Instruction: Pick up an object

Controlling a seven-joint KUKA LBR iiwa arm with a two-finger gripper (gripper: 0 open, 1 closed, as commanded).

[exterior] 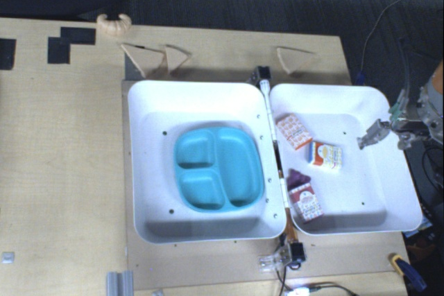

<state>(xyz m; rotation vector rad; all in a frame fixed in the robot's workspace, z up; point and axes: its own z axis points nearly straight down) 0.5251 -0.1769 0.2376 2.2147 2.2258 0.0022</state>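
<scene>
The gripper (386, 134) hangs over the right edge of the right bin (361, 218). Two thin fingers (371, 133) show, one reaching left over the bin floor and one lower at the rim, spread apart with nothing between them, so the gripper is open and holds nothing. Behind it the grey wrist runs off the right edge of the view, with a bit of orange band (438, 80) above it.

Left of the fingers, well apart from them, four small things lie in the left half of the right bin. Nearest the fingers is a white carton (326, 155) with orange and blue print, lying flat about mid-bin. Just left and farther back lies a red-patterned box (293, 131), tilted, near the wall between the bins. Nearer the front lies a red and white box (306, 202), and touching its far edge is a small purple thing (298, 179) whose kind is too blurred to tell.

The left bin (149, 149) sits against the right one, and a blue tray (219, 167) with three compartments lies in its middle. Both bins rest on a pale wooden bench (62, 170). At the far left of the bench sits a small tan knob (113, 24). Cables (291, 256) cluster at the near edge between the bins.
</scene>
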